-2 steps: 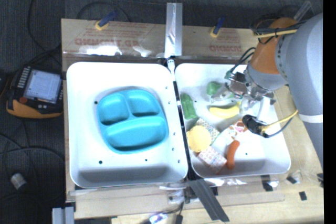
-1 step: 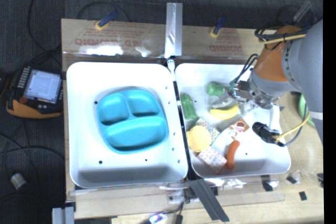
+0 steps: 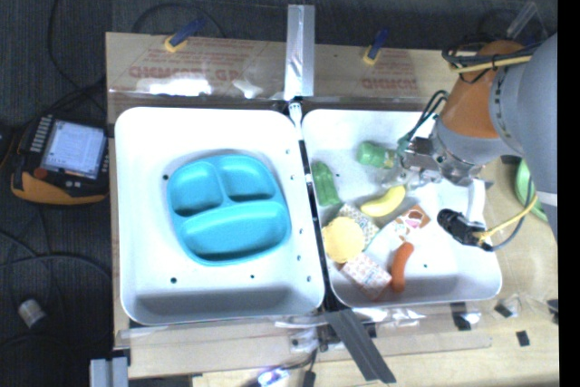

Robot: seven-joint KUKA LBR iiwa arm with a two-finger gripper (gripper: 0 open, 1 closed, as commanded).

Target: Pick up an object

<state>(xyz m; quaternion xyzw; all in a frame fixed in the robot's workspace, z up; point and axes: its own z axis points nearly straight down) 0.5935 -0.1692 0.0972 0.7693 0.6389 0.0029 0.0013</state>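
At the right of the frame, over the upper part of the right bin (image 3: 489,281), the gripper (image 3: 419,160) hangs below the arm's orange band, pointing toward frame left. Whether it is spread or pressed together I cannot tell, since the wrist and its cabling crowd it; nothing can be made out between its tips.

Just to its left, nearly touching, lies a small green object (image 3: 372,153), the closest thing to the tips. Just below and slightly left lies the banana (image 3: 383,201), its long axis slanting from lower left to upper right, its upper end toward the gripper. Either looks like the likeliest target, and the coming move turns on that short offset: left for the green piece, down and left for the banana, with the closing line set across the banana's slant.

Farther out, toward the bin's lower left, sit a green pepper-like piece (image 3: 324,183) along the dividing wall, a yellow round object (image 3: 343,240), a patterned packet (image 3: 366,270) and a reddish sausage-shaped toy (image 3: 400,265), all packed near one another.

The left bin (image 3: 136,285) holds a blue divided tray (image 3: 228,205), well apart from the gripper.
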